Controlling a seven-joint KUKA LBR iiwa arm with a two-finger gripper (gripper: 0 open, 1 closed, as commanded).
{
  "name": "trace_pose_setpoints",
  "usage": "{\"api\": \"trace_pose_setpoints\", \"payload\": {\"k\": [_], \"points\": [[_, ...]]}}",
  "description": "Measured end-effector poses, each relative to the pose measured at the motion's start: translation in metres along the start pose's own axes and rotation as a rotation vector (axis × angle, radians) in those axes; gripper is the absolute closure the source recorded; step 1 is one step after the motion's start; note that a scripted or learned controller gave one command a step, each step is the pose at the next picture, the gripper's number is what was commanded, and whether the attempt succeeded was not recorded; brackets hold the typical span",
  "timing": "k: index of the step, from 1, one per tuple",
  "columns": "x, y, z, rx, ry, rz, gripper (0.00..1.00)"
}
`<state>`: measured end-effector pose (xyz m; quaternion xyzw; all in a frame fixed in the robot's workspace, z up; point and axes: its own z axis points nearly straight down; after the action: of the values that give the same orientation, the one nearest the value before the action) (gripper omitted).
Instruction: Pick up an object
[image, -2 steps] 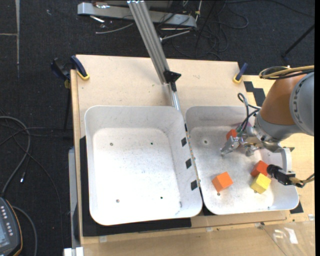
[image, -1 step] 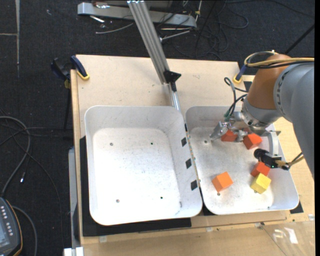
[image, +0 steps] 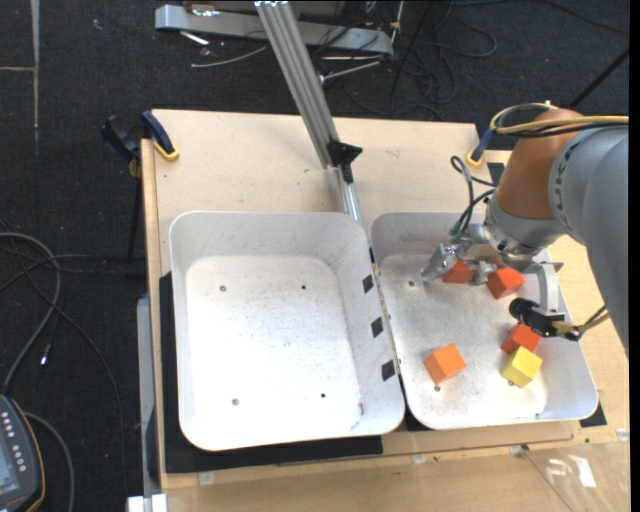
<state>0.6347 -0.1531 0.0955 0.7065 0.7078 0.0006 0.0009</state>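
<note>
Grey metal forms the arm, with an orange band (image: 527, 165) above the wrist; it reaches in from the right and lowers the two-finger gripper (image: 452, 265) into the right-hand shallow white plastic bin (image: 400, 235). A small red-orange block (image: 457, 271) sits right at the fingertips, touching or nearly touching them. Whether that block lies between the fingers cannot be told, and whether the gripper is open or closed cannot be told either, since the wrist and cabling cover that part.

Just to the right of the gripper lies a second red-orange block (image: 503, 282), close beside the first. Further right and nearer the camera, a black fitting (image: 531, 316) overlaps the top of an orange-red block (image: 521, 340). A yellow cube (image: 521, 368) rests directly below that one, touching it or nearly so, near the bin's right wall. Nearer the camera from the gripper, well apart from it, an orange cube (image: 445, 362) stands alone on the bin floor.

To the left of the gripper, across the shared rim, lies the left-hand shallow white plastic bin (image: 200, 225). Both bins rest on a pale wooden bench (image: 250, 160). A slanted aluminium rail (image: 305, 85) crosses the bench beyond the gripper, ending at a black bracket (image: 344, 154).
</note>
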Motion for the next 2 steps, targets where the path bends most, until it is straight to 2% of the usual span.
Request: {"api": "trace_pose_setpoints", "payload": {"k": [1,2], "points": [[0.0005,0.0001,-0.01,0.0,0.001,-0.001,1.0],[0.0005,0.0003,-0.0098,0.0,0.0,-0.001,0.0]]}}
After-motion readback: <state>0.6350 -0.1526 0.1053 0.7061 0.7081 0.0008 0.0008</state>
